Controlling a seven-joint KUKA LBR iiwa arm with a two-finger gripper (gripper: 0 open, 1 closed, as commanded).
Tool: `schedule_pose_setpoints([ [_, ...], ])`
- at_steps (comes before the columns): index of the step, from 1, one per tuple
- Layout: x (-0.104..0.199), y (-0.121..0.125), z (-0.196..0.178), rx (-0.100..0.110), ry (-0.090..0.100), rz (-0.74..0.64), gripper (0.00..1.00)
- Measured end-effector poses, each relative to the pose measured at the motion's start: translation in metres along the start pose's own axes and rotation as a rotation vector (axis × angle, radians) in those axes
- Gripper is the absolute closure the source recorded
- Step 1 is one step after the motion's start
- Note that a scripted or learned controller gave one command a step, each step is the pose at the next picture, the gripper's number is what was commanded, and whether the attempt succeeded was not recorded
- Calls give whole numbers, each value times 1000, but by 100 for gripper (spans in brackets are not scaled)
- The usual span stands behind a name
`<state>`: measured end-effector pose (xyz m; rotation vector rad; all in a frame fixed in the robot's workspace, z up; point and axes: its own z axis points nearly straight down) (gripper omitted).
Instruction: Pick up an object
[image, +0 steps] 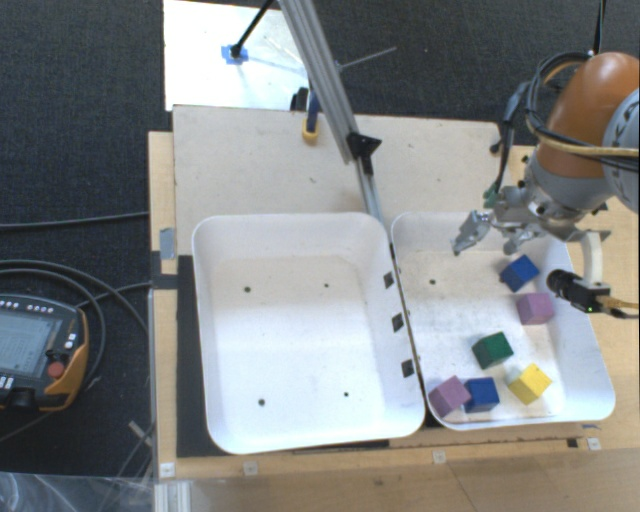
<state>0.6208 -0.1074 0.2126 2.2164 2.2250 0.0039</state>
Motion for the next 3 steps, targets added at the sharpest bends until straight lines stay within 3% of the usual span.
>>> schedule_pose_setpoints([
  [1,-3,-48,126,8,0,3,0],
  [2,-33,-70,122,3,-2,6,0],
  [3,-15,-99,122,3,0,3,0],
])
